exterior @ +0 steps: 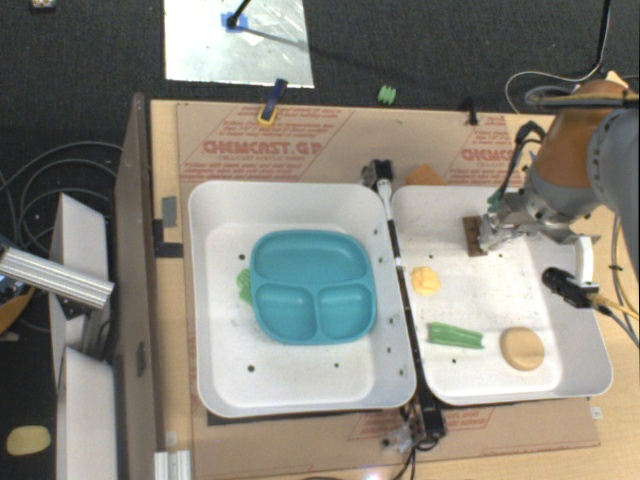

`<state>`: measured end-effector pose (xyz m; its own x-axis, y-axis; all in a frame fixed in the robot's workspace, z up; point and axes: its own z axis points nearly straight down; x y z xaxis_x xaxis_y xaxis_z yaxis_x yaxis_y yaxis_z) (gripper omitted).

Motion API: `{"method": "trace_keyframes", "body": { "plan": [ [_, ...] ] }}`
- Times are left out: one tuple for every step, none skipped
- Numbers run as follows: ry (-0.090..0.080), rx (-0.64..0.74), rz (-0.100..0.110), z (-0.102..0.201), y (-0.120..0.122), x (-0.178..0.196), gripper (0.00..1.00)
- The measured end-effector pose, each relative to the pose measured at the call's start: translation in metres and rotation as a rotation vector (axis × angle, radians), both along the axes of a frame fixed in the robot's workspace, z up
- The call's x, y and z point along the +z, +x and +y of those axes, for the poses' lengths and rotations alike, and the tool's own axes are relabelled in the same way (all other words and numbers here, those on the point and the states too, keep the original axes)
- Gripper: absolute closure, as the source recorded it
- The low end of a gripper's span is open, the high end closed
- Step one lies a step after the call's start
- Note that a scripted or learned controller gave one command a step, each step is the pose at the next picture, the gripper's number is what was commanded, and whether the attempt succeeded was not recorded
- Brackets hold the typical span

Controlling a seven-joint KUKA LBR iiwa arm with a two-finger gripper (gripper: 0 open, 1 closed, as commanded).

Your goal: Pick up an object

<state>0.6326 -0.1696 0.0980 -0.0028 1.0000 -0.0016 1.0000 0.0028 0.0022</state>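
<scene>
My grey arm with its orange band (570, 143) reaches in from the right, and my two-finger gripper (490, 236) sits low over the far part of the right shallow white bin (580, 363), next to a small brown block (471, 234) that lies on the bin floor. The block appears to be touching the gripper's left side, but the tool is small and blurred from this slant, so I cannot tell how the gripper is set or whether the block is gripped. Loose in the same bin: a small yellow lumpy object (426, 280) close to the divider between the bins, a green elongated pod-like piece (455, 336) lying roughly flat nearer the front, and a tan round bun-shaped item (522, 348) just to the right of the green piece, apart from it. All three lie well apart from the gripper. The left shallow white bin (215, 368) bears a teal plastic plate with three compartments (312, 285), set near its middle; a bit of green object (243, 284) shows at the plate's left edge, partly hidden under it. Both bins rest on a brown cardboard sheet printed in red (300, 138).
</scene>
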Motion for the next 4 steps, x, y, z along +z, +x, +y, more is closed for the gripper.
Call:
{"method": "trace_keyframes", "body": {
  "plan": [
    [0.003, 0.006, -0.002, 0.062, -0.022, 0.066, 1.00],
    [0.001, 0.001, -0.001, 0.059, -0.022, 0.063, 0.00],
    [0.000, -0.005, 0.002, 0.014, -0.014, 0.031, 0.00],
    [0.000, -0.002, 0.001, -0.001, -0.003, -0.014, 0.00]
  ]
}}
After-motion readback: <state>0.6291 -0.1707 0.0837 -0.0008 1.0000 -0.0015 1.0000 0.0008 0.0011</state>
